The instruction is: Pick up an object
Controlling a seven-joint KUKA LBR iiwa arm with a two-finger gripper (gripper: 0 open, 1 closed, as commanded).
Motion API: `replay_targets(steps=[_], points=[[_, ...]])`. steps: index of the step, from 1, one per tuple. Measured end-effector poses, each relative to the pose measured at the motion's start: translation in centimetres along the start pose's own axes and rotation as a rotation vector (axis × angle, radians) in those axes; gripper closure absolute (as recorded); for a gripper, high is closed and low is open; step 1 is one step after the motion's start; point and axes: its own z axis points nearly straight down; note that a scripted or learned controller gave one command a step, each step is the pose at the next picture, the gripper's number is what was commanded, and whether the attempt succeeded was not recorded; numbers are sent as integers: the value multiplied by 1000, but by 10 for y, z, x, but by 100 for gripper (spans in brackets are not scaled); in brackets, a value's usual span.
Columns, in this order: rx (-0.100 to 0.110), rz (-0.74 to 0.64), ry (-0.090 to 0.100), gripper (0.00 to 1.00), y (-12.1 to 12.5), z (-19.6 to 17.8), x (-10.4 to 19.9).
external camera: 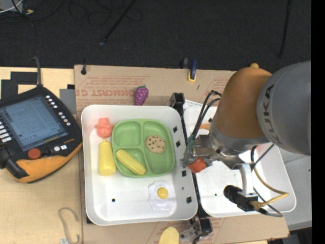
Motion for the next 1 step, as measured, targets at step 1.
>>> replay_targets(steps=[1], points=[[0,-2,0,100,5,-13,13]])
